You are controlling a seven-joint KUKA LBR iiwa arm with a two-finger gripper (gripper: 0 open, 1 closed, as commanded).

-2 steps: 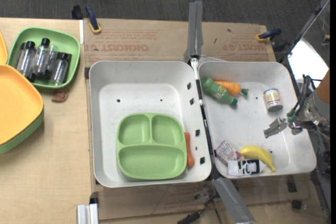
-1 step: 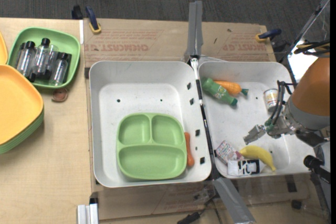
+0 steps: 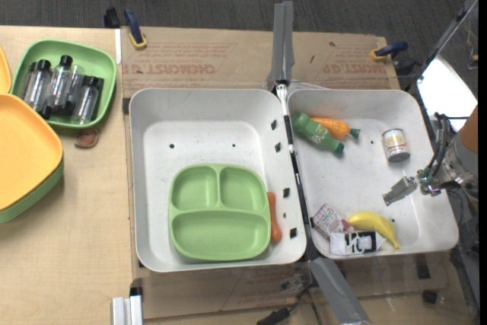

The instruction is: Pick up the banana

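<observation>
Two shallow white plastic bins sit side by side across the middle of the frame. The left bin point(image 3: 152, 133) holds a light green three-compartment plate point(image 3: 219, 212) in its lower half, with a thin orange carrot-like stick point(image 3: 272, 215) lying along the plate's right edge.

The right bin point(image 3: 358, 99) holds, near its top left, a green bottle point(image 3: 318, 132) touching an orange toy carrot point(image 3: 335, 126). A small silver tin can point(image 3: 395, 144) lies further right.

At the bin's lower edge lies the curved yellow banana point(image 3: 374, 225), touching a black-and-white packet point(image 3: 358, 242) beneath it; a small pink-printed packet point(image 3: 327, 218) sits just left.

The grey gripper point(image 3: 403, 190) hangs at the right edge of the frame, above and right of the banana and apart from it. Whether its fingers are spread or pressed together I cannot tell.
</observation>
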